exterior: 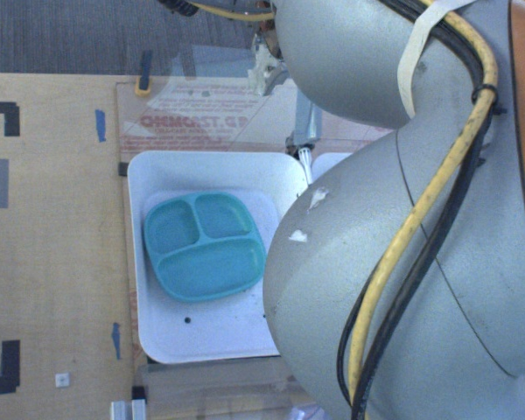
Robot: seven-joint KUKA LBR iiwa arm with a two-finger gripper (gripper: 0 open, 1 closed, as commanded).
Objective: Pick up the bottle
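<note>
1. Arm (402,199) bulk covers the right half of the frame, over the right bin.
2. Left bin (157,339) at centre-left carries a teal divided plate (206,245).
3. Bottle: I cannot tell where it is, nor its long axis or heading.
4. Judgement: a bottle likely handles light, stiff and slippery; grasp across its body.
5. Gripper state: cannot tell.

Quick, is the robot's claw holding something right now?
Gripper: cannot be told. The big grey arm covers much of the view, beside the white bin with the teal plate.
</note>
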